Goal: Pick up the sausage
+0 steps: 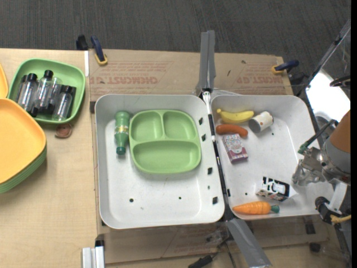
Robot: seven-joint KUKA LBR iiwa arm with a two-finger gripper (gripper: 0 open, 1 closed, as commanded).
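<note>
The sausage [231,130], a short reddish-brown link, lies in the right bin [295,149] near its upper left, just below a banana [235,115]. My gripper [307,172] hangs over the right rim of that bin, far right of the sausage and lower in the view. Nothing is seen held in it. The arm's wrist is partly cut off by the view's right side.
The right bin also holds a small white cup [261,120], a purple box [235,148], a black-and-white item [273,188] and a carrot [255,208]. A green divided plate [164,140] and a green bottle [121,132] lie in the left bin. A tray of bottles [47,91] and orange plates [17,144] stand far left.
</note>
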